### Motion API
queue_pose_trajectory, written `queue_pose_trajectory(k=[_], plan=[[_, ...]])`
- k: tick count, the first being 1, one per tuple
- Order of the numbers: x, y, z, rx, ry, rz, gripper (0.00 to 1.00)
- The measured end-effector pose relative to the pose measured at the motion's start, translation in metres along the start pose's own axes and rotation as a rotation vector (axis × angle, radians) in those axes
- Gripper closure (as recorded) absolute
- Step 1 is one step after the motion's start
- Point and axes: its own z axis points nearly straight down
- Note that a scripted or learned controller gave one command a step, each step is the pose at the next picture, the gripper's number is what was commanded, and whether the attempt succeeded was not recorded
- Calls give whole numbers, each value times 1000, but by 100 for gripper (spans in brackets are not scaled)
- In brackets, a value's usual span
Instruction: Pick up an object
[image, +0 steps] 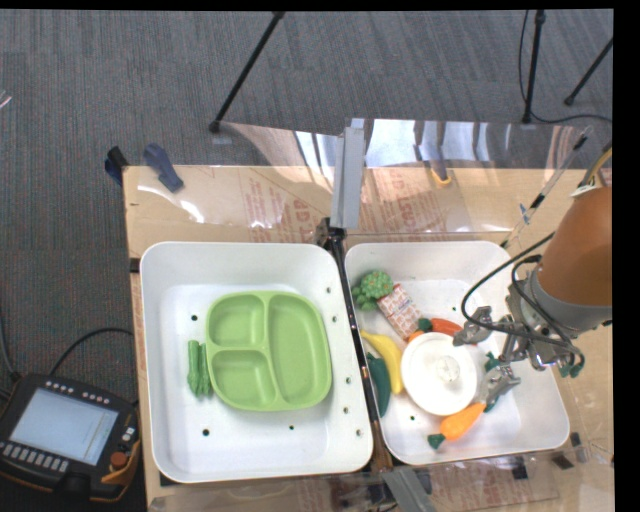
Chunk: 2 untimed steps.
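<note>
A: Any writing you can make out?

B: Faint red lettering shows on the bench board (300, 205) behind the bins, too washed out by glare to read. The small snack packet (400, 309) carries print, too small to tell.

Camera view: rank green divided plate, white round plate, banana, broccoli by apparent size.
1. green divided plate
2. white round plate
3. banana
4. broccoli

Banana and broccoli look close; the banana is longer, the broccoli bulkier, so that order is uncertain.
</note>
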Motion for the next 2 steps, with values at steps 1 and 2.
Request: queue_pose_trajectory(k=[1, 2], plan=[[-27, 63, 38, 10, -35, 152, 0], [25, 57, 44, 16, -64, -3, 0]])
